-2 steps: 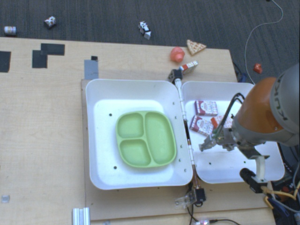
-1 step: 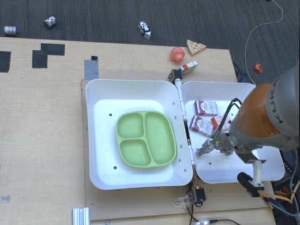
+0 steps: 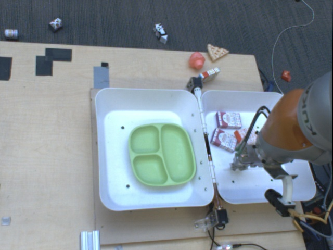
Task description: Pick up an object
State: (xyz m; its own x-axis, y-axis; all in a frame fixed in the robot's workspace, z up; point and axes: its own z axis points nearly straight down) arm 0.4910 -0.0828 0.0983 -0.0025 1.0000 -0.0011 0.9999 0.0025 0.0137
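Two shallow white plastic bins, glossy, rounded corners, sit side by side on a pale wood-grain tabletop [image 3: 47,139]. Left bin [image 3: 112,139] holds a light green tray [image 3: 162,154], smooth, three compartments, rounded-rectangle shape. Right bin [image 3: 250,189] holds two small maroon-and-white cartons [image 3: 229,120], flat and boxy, at about 11 o'clock of the gripper [image 3: 240,163]; print on them too small to read. A small red piece [image 3: 238,136] lies just beside the lower carton. Gripper hangs low over the right bin floor; cannot tell its finger state. Black tape patches at the tabletop's 10 o'clock corner. Dark ribbed floor [image 3: 130,9] beyond, scattered small toys there.
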